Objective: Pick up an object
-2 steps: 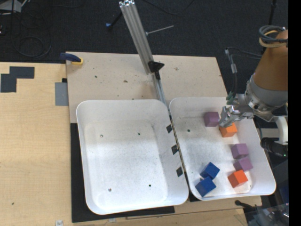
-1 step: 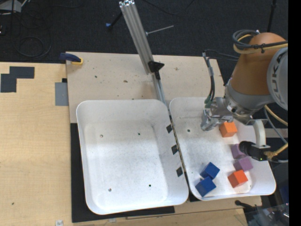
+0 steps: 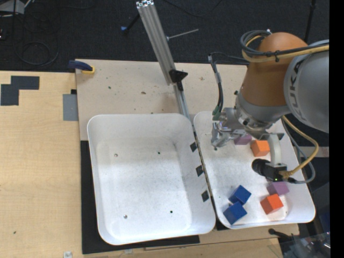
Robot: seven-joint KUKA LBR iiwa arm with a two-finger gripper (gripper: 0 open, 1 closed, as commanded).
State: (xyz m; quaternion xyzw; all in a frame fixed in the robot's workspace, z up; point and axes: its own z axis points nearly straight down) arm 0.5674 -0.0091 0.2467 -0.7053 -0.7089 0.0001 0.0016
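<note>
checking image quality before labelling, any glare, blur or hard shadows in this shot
Camera view: even, soft lighting, no strong glare on the white bins; blocks such as the blue pair look sharp with faint shadows; the hand is slightly soft and dim under the arm.

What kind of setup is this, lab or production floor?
Most likely a robotics lab test bench. A KUKA arm works over two white bins holding coloured toy blocks, with loose cables on the dark floor and a bare aluminium mast.
</note>
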